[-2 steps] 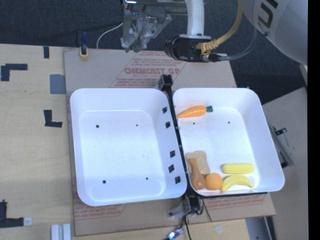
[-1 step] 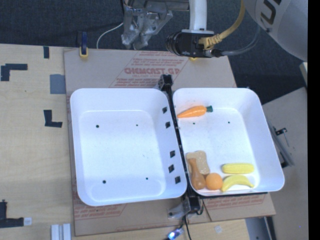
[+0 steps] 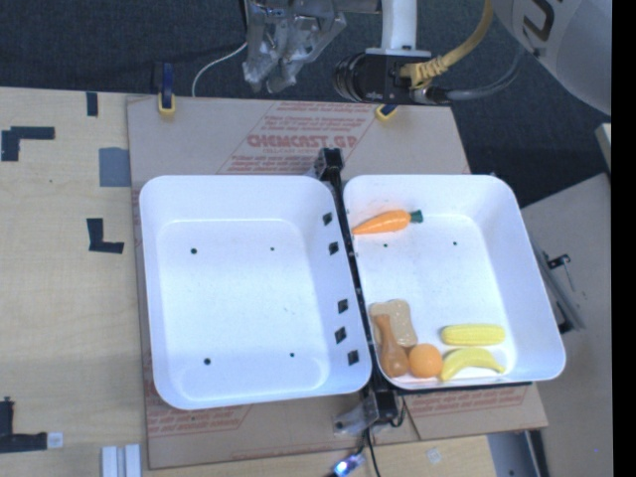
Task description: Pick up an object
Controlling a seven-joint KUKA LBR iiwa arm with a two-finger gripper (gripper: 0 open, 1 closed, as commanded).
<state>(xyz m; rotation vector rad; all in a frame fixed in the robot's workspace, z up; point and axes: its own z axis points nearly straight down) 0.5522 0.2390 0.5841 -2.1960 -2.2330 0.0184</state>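
In the right bin (image 3: pixel 517 266), a banana (image 3: pixel 471 363), an orange (image 3: pixel 425 362), a corn cob (image 3: pixel 473 335) and a tan bread piece (image 3: pixel 394 328) crowd the near edge. A carrot (image 3: pixel 383 223) lies by the far-left corner. Beyond the bins, the gripper (image 3: pixel 281 48) hangs, grasping nothing; whether it is released or clenched I cannot tell.

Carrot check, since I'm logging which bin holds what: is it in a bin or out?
In. The carrot lies on the floor of the right bin, near its far-left corner.
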